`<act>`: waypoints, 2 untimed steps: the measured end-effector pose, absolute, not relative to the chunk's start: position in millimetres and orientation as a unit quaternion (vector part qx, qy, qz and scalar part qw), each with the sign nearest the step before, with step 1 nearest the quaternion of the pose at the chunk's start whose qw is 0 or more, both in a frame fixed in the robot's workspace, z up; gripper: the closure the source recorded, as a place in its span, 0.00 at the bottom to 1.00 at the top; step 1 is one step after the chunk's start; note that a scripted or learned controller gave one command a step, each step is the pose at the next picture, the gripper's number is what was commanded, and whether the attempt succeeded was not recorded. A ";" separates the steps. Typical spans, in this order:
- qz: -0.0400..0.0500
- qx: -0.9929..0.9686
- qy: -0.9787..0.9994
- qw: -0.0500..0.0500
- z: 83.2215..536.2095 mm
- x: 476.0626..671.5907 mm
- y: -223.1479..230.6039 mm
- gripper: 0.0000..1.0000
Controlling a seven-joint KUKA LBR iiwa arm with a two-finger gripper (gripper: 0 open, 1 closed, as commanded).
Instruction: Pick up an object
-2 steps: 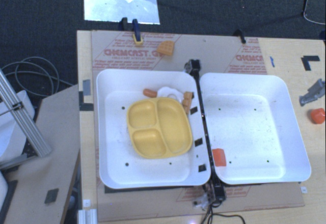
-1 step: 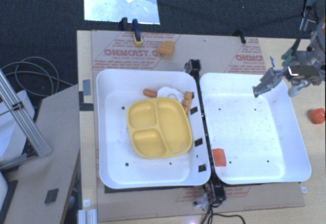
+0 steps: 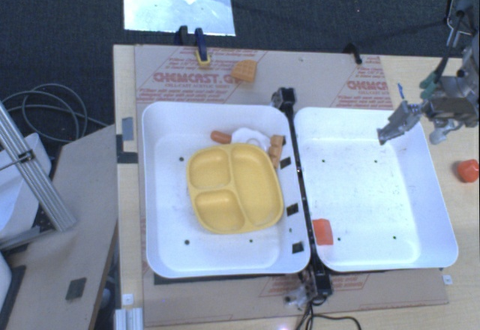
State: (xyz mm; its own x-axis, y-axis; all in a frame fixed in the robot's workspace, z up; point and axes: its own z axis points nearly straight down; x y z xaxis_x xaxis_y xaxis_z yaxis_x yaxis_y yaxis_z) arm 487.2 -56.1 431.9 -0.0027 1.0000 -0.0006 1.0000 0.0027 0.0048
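Gripper [image 3: 417,128] open, empty, over right bin [image 3: 420,246]; orange block [image 3: 322,231] inside. Left bin [image 3: 161,193]: yellow tray [image 3: 234,188].

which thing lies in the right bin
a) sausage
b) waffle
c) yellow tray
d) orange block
d, the orange block sits by the near left corner of the right bin, while the yellow tray and sausage lie in the left bin and the waffle rests on the bench behind it.
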 end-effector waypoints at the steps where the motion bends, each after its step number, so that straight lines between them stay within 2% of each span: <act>1: 0.002 0.706 0.708 0.002 431.9 487.2 -56.1 0.00; 2: 0.001 0.701 0.713 -0.001 395.4 486.6 57.5 0.00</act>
State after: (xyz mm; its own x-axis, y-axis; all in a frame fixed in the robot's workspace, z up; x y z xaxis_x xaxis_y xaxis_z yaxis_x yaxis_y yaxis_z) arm 486.6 57.5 395.4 -0.0160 0.9999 0.0030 0.9999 0.0160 0.0001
